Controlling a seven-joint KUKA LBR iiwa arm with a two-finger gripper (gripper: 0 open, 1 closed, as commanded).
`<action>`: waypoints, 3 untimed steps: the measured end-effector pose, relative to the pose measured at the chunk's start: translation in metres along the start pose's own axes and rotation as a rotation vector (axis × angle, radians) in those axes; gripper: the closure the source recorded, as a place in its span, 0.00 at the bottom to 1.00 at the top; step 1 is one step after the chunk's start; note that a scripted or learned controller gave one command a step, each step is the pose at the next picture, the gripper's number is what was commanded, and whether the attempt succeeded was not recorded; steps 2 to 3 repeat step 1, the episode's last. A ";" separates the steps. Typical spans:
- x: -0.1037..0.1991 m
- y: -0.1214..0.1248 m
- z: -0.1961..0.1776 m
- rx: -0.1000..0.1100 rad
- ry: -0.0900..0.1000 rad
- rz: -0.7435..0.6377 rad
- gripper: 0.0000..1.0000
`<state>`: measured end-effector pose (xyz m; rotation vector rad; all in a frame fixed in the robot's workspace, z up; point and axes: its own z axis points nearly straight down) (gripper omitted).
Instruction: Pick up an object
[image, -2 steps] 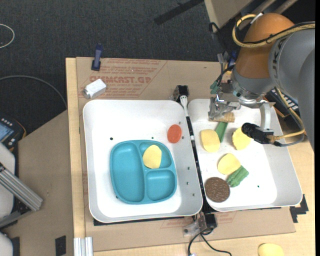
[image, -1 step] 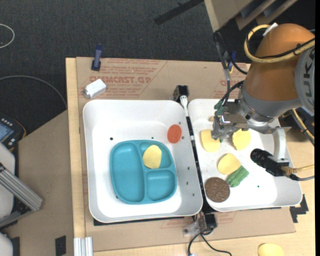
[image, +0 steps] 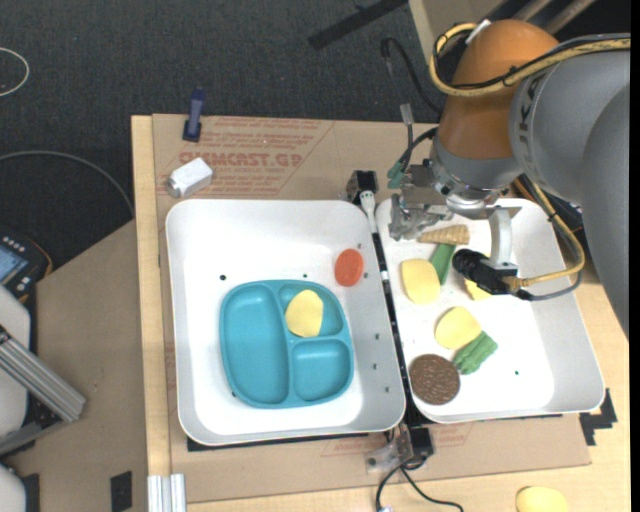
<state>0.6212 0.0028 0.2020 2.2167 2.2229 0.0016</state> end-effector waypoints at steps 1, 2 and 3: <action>0.068 -0.070 0.003 0.010 0.005 -0.004 1.00; 0.068 -0.070 0.003 0.010 0.005 -0.004 1.00; 0.068 -0.070 0.003 0.010 0.005 -0.004 1.00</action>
